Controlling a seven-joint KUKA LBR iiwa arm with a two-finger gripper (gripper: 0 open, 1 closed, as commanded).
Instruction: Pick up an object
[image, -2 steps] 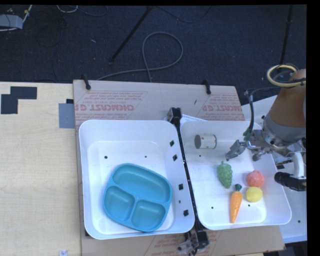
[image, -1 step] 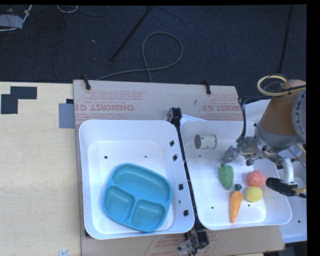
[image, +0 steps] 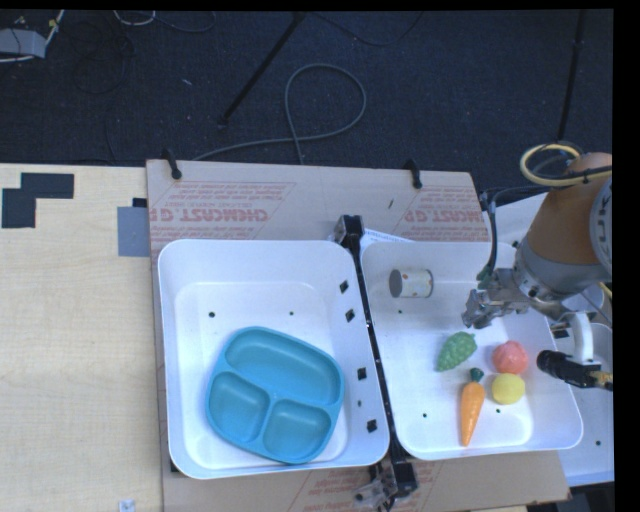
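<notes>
Two white bins side by side. Left bin (image: 190, 300) has blue tray (image: 275, 393) with three sections. Right bin (image: 560, 430) has toys: grey cylinder (image: 411, 283) near top, green leafy veggie (image: 456, 351), orange carrot (image: 471, 408), red ball (image: 510, 356), yellow ball (image: 508, 389). Gripper (image: 484, 308) low over right bin, near green veggie, nothing seen between fingers. Can't tell if jaws apart or together.

Dark blue-black carpeted floor (image: 200, 80) runs along the far side of the bench, with thin cables (image: 320, 95) looping across it. The light wooden bench top (image: 70, 340) fills the left side; dark rectangular patches (image: 35, 195) sit near its far left corner. A printed cardboard sheet (image: 300, 205) lies beside them, reaching the bench's near edge.
</notes>
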